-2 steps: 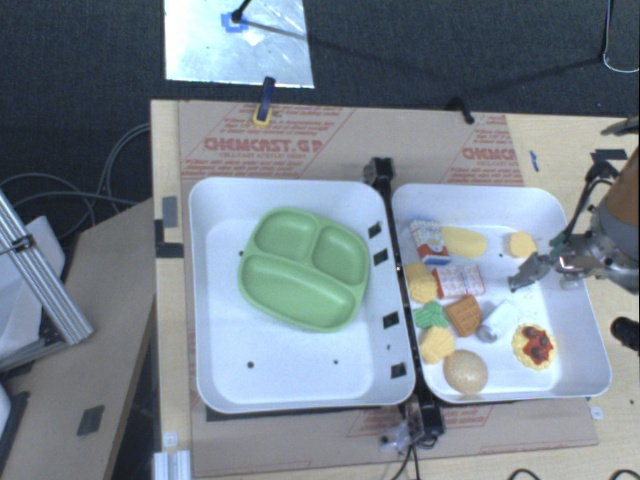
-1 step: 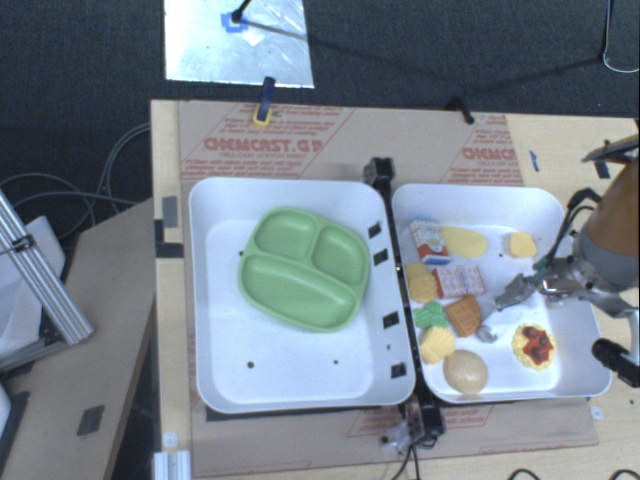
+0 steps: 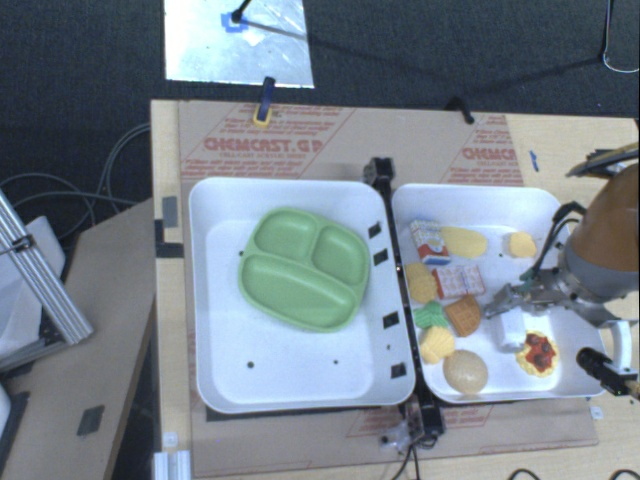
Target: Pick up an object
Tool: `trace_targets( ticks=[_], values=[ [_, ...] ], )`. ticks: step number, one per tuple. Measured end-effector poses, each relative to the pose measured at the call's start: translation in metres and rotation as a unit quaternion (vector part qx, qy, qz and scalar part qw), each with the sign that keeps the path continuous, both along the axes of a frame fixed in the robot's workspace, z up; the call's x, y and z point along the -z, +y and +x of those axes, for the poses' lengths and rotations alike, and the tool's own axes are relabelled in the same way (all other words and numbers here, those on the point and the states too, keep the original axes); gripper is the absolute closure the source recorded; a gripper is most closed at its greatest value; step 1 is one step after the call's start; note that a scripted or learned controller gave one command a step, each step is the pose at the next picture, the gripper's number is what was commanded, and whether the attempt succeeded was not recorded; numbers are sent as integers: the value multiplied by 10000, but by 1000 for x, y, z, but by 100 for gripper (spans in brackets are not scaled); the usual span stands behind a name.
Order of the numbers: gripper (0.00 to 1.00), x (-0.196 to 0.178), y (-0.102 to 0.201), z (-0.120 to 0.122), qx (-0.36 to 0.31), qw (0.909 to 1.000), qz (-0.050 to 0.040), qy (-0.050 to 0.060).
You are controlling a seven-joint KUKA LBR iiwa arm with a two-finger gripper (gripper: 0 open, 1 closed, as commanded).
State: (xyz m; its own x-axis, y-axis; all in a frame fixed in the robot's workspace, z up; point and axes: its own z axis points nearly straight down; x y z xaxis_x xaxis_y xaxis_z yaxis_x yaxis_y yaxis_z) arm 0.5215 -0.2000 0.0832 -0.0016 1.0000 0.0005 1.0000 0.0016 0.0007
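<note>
The right-hand shallow white bin [image 3: 480, 200] holds a scatter of small plastic-looking toy foods, and any of them could serve as the object to pick up. Using the bin as a clock face, a round beige bun-shaped piece [image 3: 465, 371] lies at about six o'clock, with a knobbly yellow corn-like piece [image 3: 437, 344] just beside it toward seven. A brown toast-coloured square [image 3: 463, 314] and a small red-and-white box [image 3: 457, 281] sit near the centre. A flat yellow piece with a red topping [image 3: 539, 353] rests at about four o'clock.

The grey arm's two-finger gripper [image 3: 507, 304] hangs low over the bin's middle, near the brown square; how wide it stands I cannot tell from this slanted look.

These pieces look light, stiff and smooth, so likely slippery under pinch. The bun is rounded and may squirt out; the box offers flat parallel sides, probably the surest hold.

The left bin [image 3: 215, 258] carries a green divided plate [image 3: 304, 268].
</note>
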Motion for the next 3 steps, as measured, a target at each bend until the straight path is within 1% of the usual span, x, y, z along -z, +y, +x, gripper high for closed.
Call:
trace_targets(
  ticks=[1, 2, 3],
  values=[
    [100, -13, 0, 1, -3, 10000, -5, -23],
    [100, -75, -6, 7, -10, 10000, -16, -29],
    [100, -138, -5, 4, -13, 10000, -17, -35]
  ],
)
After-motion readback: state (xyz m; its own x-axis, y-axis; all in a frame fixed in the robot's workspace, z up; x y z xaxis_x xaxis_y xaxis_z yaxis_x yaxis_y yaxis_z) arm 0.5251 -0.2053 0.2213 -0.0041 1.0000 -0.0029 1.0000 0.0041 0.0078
